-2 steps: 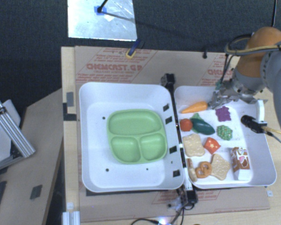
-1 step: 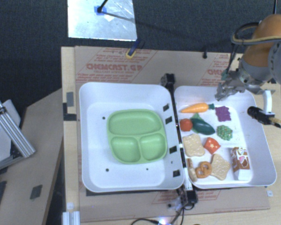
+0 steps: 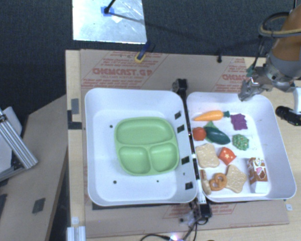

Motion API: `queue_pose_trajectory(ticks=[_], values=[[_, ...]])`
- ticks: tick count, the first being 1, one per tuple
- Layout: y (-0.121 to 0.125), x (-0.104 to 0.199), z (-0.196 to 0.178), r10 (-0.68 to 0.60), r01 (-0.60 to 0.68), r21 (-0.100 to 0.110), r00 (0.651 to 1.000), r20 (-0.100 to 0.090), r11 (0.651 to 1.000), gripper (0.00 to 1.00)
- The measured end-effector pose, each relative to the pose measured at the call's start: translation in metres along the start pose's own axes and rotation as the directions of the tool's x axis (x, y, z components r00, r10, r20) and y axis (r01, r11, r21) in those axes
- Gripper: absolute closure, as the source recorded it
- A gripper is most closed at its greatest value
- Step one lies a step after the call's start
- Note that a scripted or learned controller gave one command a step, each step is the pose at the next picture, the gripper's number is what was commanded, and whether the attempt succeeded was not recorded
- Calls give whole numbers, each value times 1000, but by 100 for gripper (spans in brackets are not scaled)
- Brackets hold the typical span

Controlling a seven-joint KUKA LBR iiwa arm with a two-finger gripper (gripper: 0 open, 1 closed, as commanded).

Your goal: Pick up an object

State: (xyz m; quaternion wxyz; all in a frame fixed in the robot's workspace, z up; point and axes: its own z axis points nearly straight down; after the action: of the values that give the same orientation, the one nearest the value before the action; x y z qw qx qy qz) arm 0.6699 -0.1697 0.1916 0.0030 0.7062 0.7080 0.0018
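A pale bench (image 3: 50, 134) carries a cardboard sheet (image 3: 190, 67) with 2 white bins on it, side by side; dark floor and a shiny square plate (image 3: 109, 14) lie beyond.

The arm (image 3: 291, 39) enters from the upper right, its orange band high and the grey wrist bent down and leftward. The gripper (image 3: 247, 92) hangs over the far rim of the right bin (image 3: 283, 154), near its back right corner. Its tip is small and blurred, so I cannot tell how it is set, and nothing can be seen in it.

The toys fill the right bin's left and middle. A carrot (image 3: 209, 116) lies along the back, with a purple piece (image 3: 238, 120) beside it, the nearest thing to the gripper. Forward sit a tomato (image 3: 198, 133), a dark green vegetable (image 3: 216, 134) and a green lump (image 3: 241, 142). Nearer the front are a bread slice (image 3: 207, 155), a red piece (image 3: 227, 155), a pretzel (image 3: 217, 181), a second slice (image 3: 235, 178) and a carton (image 3: 257, 173).

Bare bin floor runs along the right wall and the back right corner. The left bin (image 3: 98, 109) holds a green 3-part plate (image 3: 144, 145) in its middle, with white floor all round.
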Motion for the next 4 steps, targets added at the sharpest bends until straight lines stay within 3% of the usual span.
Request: queue_pose_trajectory(ticks=[1, 4], values=[[2, 0, -36, -2, 2, 1, 1000, 0, 1000, 100], [-32, 150, -54, -5, 5, 7, 1000, -3, 1000, 100]])
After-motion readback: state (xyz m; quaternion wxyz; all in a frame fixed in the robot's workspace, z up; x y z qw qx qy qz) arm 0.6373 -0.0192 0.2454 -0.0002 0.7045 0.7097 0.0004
